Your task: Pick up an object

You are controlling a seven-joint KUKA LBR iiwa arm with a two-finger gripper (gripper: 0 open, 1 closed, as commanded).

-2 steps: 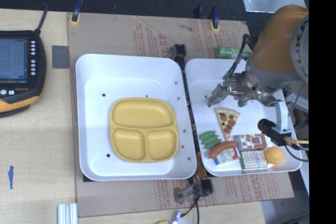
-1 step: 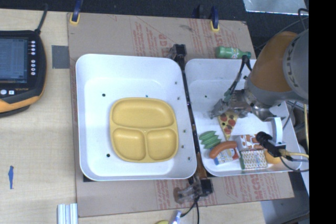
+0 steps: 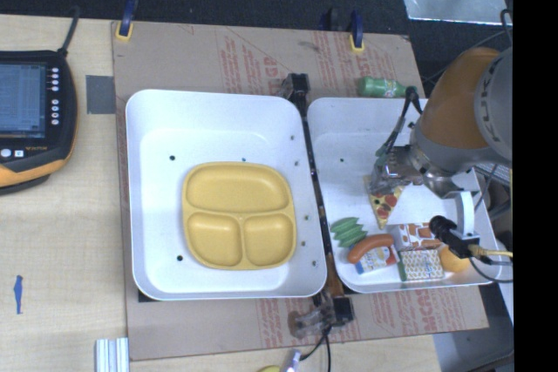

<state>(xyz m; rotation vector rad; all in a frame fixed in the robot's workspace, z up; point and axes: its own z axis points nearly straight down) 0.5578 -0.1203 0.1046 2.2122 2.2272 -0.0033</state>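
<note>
- Down inside the right bin [image 3: 349,135] sits the gripper [image 3: 384,179]; from above its metal tip is a blur, so I cannot tell whether the jaws stand wide or narrow, and nothing can be seen held between them.
- Just below the gripper in the view, touching it or nearly so, lies a yellow-and-red wedge toy [image 3: 382,206] on the bin floor.
- Further down and to the left of the wedge are a green pod [image 3: 347,229] and a red sausage toy [image 3: 370,246], close together.
- Right of the sausage lie two small printed boxes [image 3: 420,266].
- Well away to the left, across the bin walls, a yellow divided plate [image 3: 238,214] rests in the left bin [image 3: 148,187].
- Above the gripper, outside the bins, a green toy [image 3: 379,86] lies on the cardboard.
</note>
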